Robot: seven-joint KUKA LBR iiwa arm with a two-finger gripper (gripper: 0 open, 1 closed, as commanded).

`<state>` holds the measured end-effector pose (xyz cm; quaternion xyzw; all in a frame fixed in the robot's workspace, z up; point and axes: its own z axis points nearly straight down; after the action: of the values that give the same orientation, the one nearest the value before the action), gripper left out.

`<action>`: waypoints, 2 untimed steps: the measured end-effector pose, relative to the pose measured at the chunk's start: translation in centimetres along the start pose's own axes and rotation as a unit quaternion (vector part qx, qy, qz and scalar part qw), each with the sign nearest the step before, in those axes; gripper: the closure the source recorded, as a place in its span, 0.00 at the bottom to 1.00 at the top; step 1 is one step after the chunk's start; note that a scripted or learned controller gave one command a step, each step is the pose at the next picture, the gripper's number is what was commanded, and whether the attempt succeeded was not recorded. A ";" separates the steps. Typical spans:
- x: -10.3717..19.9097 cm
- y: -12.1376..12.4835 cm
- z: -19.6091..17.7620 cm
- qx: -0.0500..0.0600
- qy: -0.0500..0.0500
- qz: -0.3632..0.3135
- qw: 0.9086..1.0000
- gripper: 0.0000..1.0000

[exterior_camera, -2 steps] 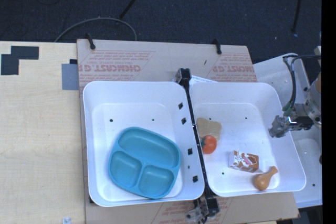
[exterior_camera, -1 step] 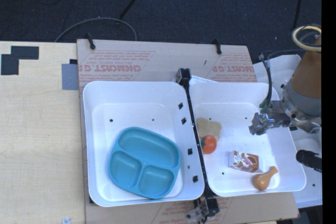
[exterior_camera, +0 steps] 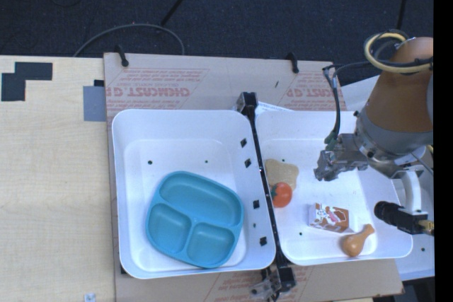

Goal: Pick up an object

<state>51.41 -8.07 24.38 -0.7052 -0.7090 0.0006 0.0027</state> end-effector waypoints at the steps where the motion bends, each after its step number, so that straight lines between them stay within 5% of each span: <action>1: 6.2 0.9 0.5 0.000 0.000 0.000 1.000 1.00; 2: 11.8 1.2 0.1 0.000 -0.001 0.000 1.000 1.00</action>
<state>52.58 3.75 24.30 -0.7052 -0.7090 0.0013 0.0022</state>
